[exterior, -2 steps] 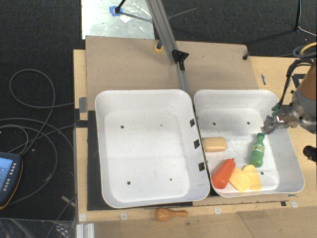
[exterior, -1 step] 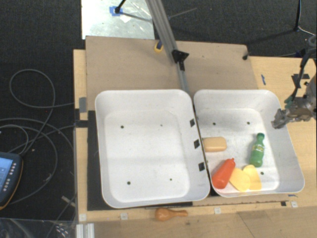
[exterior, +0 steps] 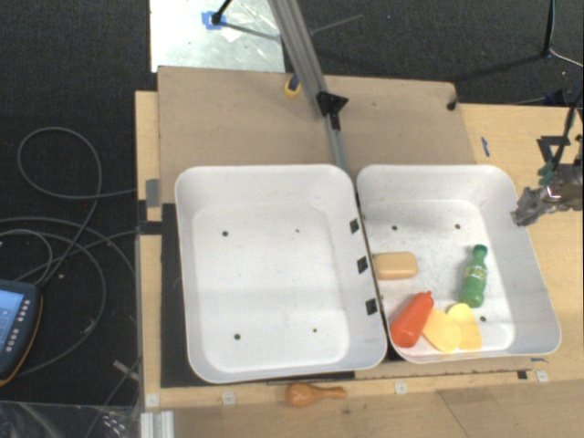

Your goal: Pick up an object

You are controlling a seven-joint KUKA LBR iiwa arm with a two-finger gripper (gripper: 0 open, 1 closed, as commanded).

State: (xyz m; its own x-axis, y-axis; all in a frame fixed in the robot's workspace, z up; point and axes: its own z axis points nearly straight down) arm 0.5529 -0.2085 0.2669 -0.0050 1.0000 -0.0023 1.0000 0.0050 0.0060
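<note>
My gripper (exterior: 532,210) hangs just off the right bin's (exterior: 511,190) far right rim, nothing in it; can't tell how far it's open. Green bottle (exterior: 474,276), red bottle (exterior: 412,318), yellow pieces (exterior: 453,328) and tan block (exterior: 395,265) sit inside.

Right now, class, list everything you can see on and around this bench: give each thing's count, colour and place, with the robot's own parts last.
Bins: two, white, side by side on the bench.
Bottle: one, green, right bin, near its right wall.
Red bottle: one, red-orange, right bin, front.
Yellow pieces: two overlapping, right bin, front, beside the red bottle.
Tan block: one, right bin, left side.
Brown object: one, on the bench in front of the bins.
Tablet: one, on the floor, left.
Cables: black, floor, left.
Gripper: one, grey, over the right bin's right rim.
</note>
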